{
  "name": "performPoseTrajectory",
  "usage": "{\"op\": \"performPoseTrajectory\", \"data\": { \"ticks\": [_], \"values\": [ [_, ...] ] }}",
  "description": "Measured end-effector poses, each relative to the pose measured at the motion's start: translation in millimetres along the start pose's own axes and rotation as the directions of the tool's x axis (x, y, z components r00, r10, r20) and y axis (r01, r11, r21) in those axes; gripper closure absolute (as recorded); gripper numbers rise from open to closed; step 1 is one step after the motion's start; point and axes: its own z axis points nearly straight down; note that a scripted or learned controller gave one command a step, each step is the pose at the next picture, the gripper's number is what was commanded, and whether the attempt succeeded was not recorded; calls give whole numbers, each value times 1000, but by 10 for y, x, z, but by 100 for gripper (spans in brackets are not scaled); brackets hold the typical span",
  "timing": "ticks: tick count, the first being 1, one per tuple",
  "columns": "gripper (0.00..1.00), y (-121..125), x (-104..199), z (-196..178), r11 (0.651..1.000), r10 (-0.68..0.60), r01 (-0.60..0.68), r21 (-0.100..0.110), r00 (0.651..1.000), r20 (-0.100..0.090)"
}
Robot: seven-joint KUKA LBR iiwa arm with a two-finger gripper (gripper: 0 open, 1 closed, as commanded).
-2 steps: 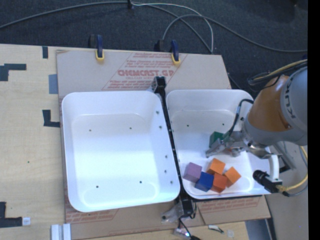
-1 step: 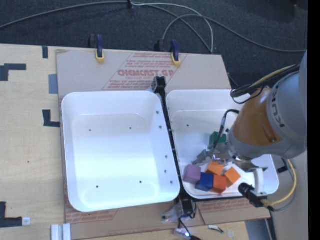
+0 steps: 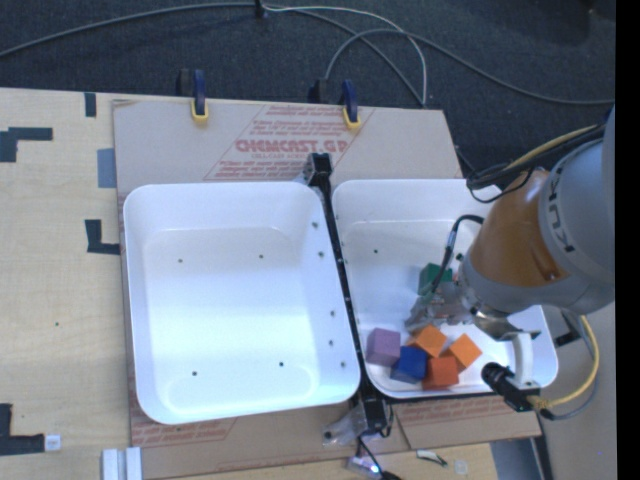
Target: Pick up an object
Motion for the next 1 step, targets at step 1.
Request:
{"op": "performPoseTrajectory", "data": {
  "ticks": [1],
  "values": [
    [0,-6,2,7,1000,0,0,2,1000,-1]
  ]
}}
